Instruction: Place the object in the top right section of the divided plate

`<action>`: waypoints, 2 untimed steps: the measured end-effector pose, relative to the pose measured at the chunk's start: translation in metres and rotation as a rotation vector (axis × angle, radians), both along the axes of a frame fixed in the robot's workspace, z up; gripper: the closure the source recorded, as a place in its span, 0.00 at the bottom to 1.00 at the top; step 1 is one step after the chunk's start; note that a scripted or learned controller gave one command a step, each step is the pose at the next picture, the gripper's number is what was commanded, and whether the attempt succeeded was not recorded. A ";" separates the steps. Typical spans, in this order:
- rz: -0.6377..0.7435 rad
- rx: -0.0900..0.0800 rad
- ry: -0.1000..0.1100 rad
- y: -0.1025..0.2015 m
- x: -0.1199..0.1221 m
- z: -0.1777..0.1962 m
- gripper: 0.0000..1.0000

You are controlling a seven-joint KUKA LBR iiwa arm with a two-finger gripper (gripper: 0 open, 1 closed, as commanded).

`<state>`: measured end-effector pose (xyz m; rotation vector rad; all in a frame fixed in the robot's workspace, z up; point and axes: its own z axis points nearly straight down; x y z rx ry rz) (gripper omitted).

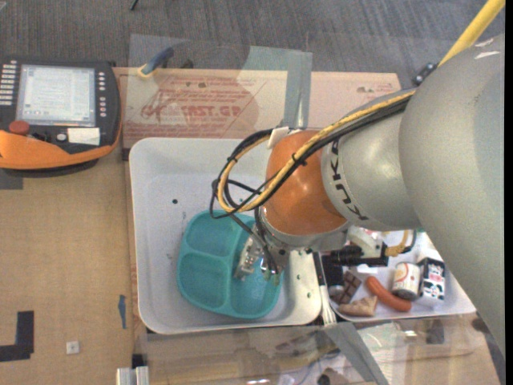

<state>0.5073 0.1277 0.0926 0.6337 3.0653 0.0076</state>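
Plate [200, 279], teal and divided, near the front of the left bin [148, 215]. Above its right-hand sections, gripper [252, 263], low over the teal surface; impossible to tell whether spread, closed or pinching anything. Beside it in the right bin [401, 315]: sausage [389, 293], pale wedge [358, 305], brown block [350, 283], small can [405, 279], all well apart from the plate; unclear which is the task's object. Higher up, orange band [300, 187] and grey arm [433, 159]. Beyond the bins, cardboard sheet [200, 107] and, far left, teach pendant [56, 115].
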 end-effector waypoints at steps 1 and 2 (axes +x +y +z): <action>-0.002 0.002 -0.004 0.000 0.001 0.010 1.00; 0.075 -0.001 0.009 0.049 -0.028 0.070 1.00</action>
